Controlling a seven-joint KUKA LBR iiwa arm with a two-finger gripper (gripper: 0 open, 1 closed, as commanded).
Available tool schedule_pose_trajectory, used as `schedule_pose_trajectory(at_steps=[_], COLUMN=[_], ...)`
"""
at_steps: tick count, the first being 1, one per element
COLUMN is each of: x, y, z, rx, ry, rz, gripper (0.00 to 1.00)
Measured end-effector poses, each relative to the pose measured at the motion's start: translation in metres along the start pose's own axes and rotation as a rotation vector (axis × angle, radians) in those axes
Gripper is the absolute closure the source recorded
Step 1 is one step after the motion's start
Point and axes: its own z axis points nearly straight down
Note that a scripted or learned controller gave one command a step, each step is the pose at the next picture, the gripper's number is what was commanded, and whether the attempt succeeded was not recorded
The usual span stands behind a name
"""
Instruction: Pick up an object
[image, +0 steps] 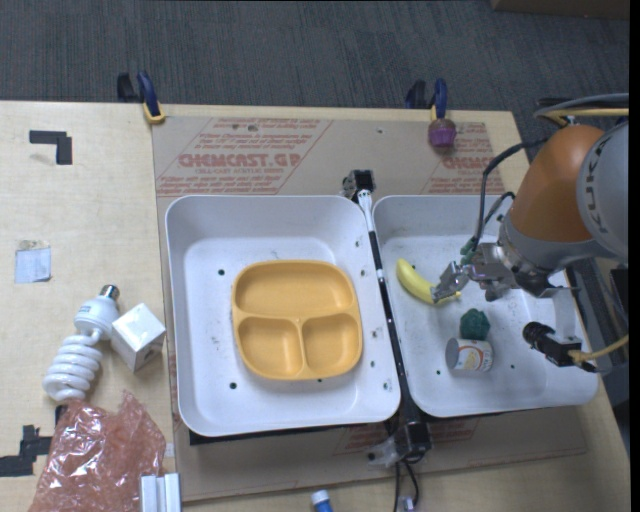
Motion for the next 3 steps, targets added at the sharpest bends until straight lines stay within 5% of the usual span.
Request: schedule_pose_trajectory(at_steps=[1, 2, 3], x=[0.024, 0.024, 0.081], y=[-0.051, -0.05, -0.084], z=[0.025, 0.015, -0.075], rx=[0.001, -0.001, -0.001], ry=[0.0, 0.0, 0.0], rz=[0.001, 0.003, 0.0], gripper=[0.0, 1.0, 1.0])
